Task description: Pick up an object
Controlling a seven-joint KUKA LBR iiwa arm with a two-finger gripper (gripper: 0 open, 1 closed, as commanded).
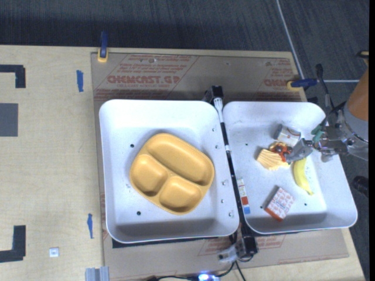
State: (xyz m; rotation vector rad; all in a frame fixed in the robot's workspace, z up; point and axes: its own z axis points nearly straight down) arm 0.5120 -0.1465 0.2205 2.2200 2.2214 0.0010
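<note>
The right bin [334, 212] holds several small items. A yellow ridged piece [268, 157] lies near its middle, with a small red item [279, 149] touching its upper right edge. A grey and white packet [287, 134] sits just above them. Below them on the right lies a banana [302, 177], and a red and white packet [280, 204] rests near the front. My gripper [302, 147] reaches in from the right, low over the bin between the grey packet and the banana, its tip beside the red item. I see nothing held in it.
The left bin [114, 157] holds a large yellow tray with three compartments [170, 172]. A black divider [229, 163] runs between the two bins. The arm's wrist and cables [340, 136] hang over the right bin's right rim.
</note>
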